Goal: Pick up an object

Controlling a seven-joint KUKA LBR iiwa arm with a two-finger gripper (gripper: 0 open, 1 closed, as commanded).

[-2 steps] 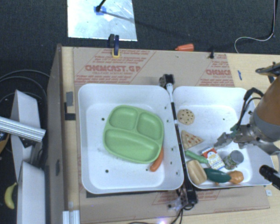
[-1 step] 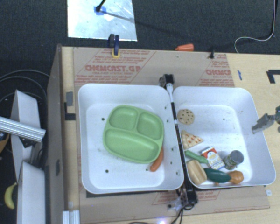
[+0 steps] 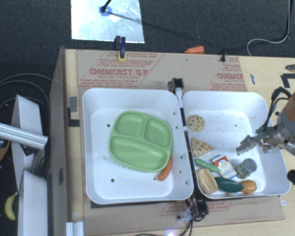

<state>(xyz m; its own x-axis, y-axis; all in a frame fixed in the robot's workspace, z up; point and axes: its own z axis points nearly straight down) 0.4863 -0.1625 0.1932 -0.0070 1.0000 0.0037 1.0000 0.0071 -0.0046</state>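
Reaching in from the right, the grey arm [image 3: 291, 117] leans low over the right bin [image 3: 226, 100], its wrist angled down and toward the left. Its jaws [image 3: 250, 144] hang just above the bin's floor on the right-hand side, pointing left; they are small and dark against the white, and I cannot tell whether they are clenched or released. Nothing can be seen between them.

Directly below and just beside them sits a small round tin [image 3: 246, 167], lying on the bin floor near the front right corner. Left of the tin is a small red and white carton [image 3: 223, 165], with a green vegetable [image 3: 206, 163] running slantwise beside it. Along the front wall lie a tan bread piece [image 3: 207, 181], a dark green vegetable [image 3: 230, 184] and an orange piece [image 3: 249, 185], close together. Farther back are a pizza slice [image 3: 200, 146] and a round cookie [image 3: 195, 122], both near the divider between the bins.

Over in the left bin [image 3: 103, 102] a green divided plate [image 3: 140, 140] rests near the middle, with an orange hot dog [image 3: 165, 170] touching its front right edge. Both bins stand on a cardboard sheet [image 3: 147, 65] covering the tabletop.
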